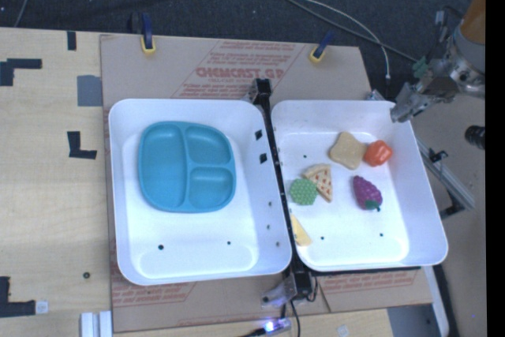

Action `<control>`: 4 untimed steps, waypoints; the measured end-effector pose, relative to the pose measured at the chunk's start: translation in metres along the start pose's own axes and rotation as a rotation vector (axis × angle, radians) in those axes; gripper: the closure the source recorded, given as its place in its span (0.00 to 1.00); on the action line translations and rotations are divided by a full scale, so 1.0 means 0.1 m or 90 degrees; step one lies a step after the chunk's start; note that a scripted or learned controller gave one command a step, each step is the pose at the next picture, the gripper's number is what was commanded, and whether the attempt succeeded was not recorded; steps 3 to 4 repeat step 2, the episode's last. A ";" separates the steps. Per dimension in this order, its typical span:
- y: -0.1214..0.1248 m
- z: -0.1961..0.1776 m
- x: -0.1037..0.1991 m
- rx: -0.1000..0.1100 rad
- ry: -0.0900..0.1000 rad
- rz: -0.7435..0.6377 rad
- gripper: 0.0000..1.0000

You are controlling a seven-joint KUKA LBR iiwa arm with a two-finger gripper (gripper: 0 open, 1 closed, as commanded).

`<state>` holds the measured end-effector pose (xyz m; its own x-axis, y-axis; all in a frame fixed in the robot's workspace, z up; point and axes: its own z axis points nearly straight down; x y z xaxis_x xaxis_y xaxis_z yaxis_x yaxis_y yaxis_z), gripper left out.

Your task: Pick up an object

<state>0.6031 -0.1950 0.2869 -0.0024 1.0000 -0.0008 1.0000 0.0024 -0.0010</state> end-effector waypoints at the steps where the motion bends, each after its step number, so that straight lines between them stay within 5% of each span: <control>1: -0.16 -1.88 -0.28 -0.012 -0.005 0.002 1.00; 2: 0.18 -1.46 -0.11 0.001 0.000 0.000 1.00; 4: 0.18 -1.46 -0.11 0.001 0.000 0.000 1.00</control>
